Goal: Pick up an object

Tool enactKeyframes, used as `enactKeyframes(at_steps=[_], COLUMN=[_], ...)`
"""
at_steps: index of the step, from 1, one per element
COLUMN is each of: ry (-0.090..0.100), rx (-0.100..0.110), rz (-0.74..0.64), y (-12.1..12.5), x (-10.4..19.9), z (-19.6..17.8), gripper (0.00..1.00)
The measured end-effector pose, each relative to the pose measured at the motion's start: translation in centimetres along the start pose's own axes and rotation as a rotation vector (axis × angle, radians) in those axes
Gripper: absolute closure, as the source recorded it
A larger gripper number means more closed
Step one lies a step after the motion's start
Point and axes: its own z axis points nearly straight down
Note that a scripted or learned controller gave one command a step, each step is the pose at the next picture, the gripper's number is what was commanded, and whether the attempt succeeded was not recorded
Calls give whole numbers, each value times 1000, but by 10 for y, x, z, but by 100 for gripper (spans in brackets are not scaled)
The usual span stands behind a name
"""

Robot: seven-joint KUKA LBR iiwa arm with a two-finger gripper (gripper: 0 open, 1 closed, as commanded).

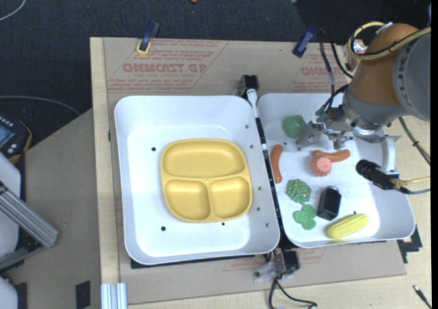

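The right bin (390, 215) holds several toy foods. A round green piece (294, 125) lies at the back left and an orange sausage (276, 162) along the left wall. In the middle sits a pink-red piece (320, 164), with a knobbly green piece (298, 190), a small green piece (304, 216), a black block (329, 203) and a yellow corn cob (347, 226) further forward. My gripper (324, 136) hangs over the back of this bin, just behind the pink-red piece. Its fingers are open with nothing between them.
The left bin (137, 184) holds a yellow divided plate (205, 179). A black clip (250, 85) sits where the two bins meet at the back. A black part of the arm (373, 172) juts over the right side of the right bin.
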Motion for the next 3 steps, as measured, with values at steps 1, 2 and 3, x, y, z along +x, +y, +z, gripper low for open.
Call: enactKeyframes(at_steps=[1,2,3], ry=[-1,-2,-3], rx=[-2,-7,-13], rz=[0,1,-2], y=[0,1,3], x=[1,0,11], z=[27,14,-39], gripper=[0,100,100])
